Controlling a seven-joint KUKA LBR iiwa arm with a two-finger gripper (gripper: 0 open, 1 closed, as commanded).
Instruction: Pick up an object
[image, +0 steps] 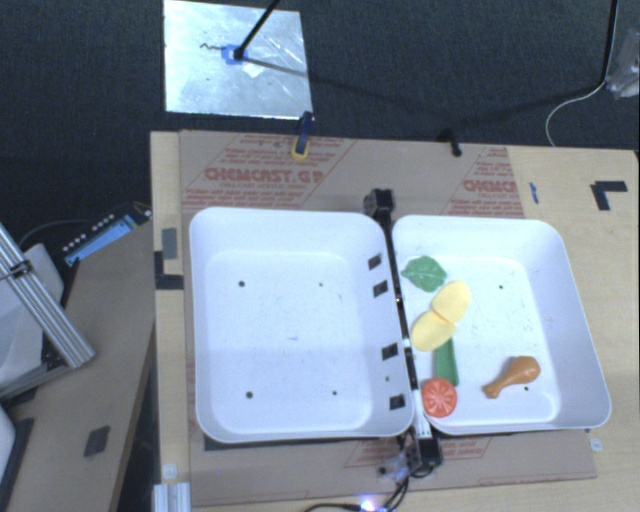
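A: Camera view: where's the tool?
B: Can't tell its state. Right bin (560, 300) holds glossy plastic food: flat leaf (424, 272), tomato slice (439, 398), drumstick (513, 376); yellow pieces (442, 315) half-hide a green strip (446, 362).

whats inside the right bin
The right bin holds toy food along its left side: a green leaf, two overlapping yellow pieces, a dark green stick partly hidden under them, a tomato slice, and a drumstick.
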